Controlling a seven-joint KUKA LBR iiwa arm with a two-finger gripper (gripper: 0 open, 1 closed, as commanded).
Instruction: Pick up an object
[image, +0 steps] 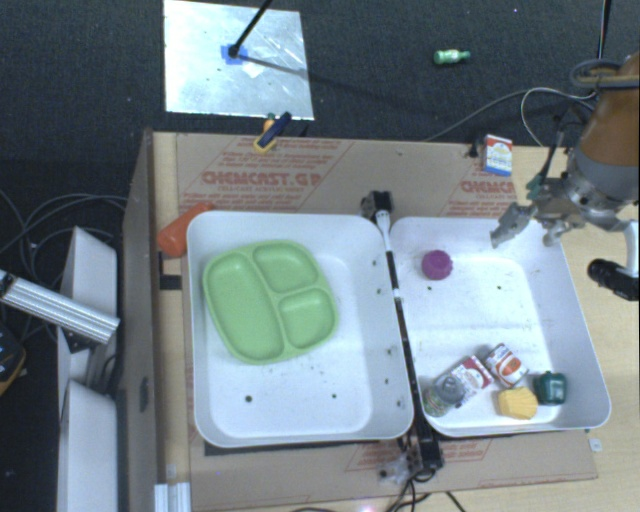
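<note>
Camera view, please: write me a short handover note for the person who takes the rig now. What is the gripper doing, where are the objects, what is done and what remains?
Gripper: open, holding nothing, over the far right corner of the right bin.
Right bin: purple ball near the far left; at the near edge a clear cup, a small can, a yellow piece and a dark green piece.
Left bin: green divided tray.
Done: no object is picked yet.
Left: go down on one object, probably the purple ball, which stands apart, then close and lift.
</note>
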